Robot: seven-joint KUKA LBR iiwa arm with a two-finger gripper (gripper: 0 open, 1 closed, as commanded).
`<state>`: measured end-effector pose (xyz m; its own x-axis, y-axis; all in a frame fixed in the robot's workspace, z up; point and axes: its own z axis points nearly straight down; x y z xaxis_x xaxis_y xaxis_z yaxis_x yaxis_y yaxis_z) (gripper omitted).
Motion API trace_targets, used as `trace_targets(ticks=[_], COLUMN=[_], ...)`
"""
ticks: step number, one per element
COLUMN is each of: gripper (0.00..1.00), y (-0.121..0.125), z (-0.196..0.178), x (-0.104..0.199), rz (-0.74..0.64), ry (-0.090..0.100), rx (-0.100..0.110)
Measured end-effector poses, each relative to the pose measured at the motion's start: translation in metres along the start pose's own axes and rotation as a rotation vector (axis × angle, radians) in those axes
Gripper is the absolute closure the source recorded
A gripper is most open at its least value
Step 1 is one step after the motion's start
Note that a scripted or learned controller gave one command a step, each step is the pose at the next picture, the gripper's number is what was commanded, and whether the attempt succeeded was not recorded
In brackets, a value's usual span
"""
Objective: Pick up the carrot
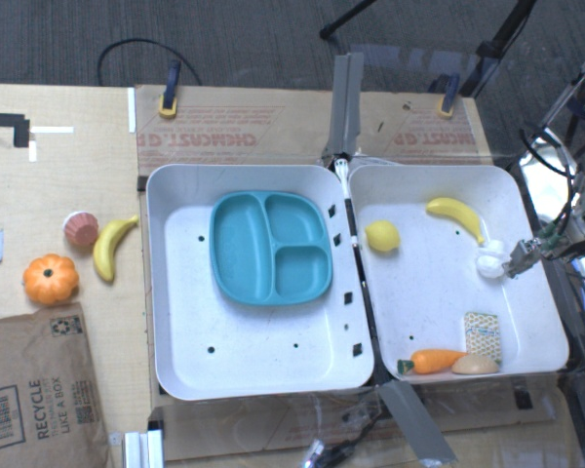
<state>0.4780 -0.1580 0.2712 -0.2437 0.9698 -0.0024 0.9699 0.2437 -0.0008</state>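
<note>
The carrot [434, 362], orange with a green top, lies on its side along the near wall of the right bin [536, 222], with its green end pointing left. A pale beige piece [476, 364] touches its right end. My gripper [519, 258] hovers at the right bin's right side, next to a small white object [490, 261]. It is well behind the carrot and to its right, with nothing visibly held.
The right bin also holds a lemon [381, 236], a yellow banana [456, 216] and a patterned packet [483, 334]. A teal divided plate [271, 247] sits in the left bin [175, 291]. On the bench at left are a small pumpkin [51, 279], another banana [111, 247] and a pink cup [81, 229].
</note>
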Motion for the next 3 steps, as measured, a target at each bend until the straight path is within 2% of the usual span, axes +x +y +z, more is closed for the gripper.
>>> trace_targets(ticks=[1,2,3], gripper=[1.00,1.00,1.00], y=[-0.016,0.002,0.057], z=[0.051,0.074,0.179], x=[-0.062,-0.066,-0.080], rz=[-0.030,-0.203,-0.042], ry=[0.002,0.002,0.000], rx=[0.001,0.000,-0.002])
